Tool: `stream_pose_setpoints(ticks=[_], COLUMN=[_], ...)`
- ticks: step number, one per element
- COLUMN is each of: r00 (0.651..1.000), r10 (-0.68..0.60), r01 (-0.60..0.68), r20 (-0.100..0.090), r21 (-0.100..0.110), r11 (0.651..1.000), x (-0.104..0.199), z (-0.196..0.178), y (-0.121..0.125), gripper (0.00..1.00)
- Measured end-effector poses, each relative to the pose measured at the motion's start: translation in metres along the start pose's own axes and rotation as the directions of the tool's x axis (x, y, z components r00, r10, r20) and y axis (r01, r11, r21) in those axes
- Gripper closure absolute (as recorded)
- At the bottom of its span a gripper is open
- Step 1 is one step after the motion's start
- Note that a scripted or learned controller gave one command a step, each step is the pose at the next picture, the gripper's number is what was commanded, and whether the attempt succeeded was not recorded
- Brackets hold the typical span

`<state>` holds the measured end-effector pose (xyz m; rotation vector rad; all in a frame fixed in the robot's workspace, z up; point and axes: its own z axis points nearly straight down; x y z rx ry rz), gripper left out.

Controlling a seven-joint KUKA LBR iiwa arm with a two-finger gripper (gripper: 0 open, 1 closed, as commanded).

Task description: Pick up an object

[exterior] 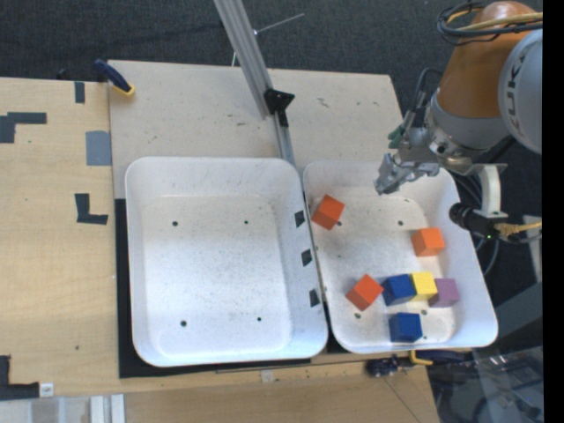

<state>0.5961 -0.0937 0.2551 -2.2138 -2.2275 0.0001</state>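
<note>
Pale plywood bench top (pixel 203 113), scuffed, grey tape patches (pixel 97 148) at left. Dark speckled carpet floor (pixel 132 16) beyond. Slanted silver aluminium rail (pixel 242 38) crosses overhead. Even, flat lighting.

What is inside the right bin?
Right bin holds seven cubes: three orange, two blue, one yellow, one purple. The gripper covers part of its far edge.

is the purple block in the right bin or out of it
In. The purple block lies on the right bin floor near its right wall, touching the yellow block.
</note>
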Motion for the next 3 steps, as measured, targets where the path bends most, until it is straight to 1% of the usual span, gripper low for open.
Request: stream_pose_setpoints(ticks=[1,2,3], r00=[1.000,1.000,1.000], r10=[0.000,-0.001,0.001], r01=[0.000,0.001,-0.001], r20=[0.000,-0.001,0.000], r21=[0.000,0.000,0.003], r11=[1.000,1.000,1.000], x=[0.047,0.103,0.150], z=[0.002,-0.002,0.015], y=[0.004,-0.001,-0.004], gripper=[1.00,1.00,1.00])
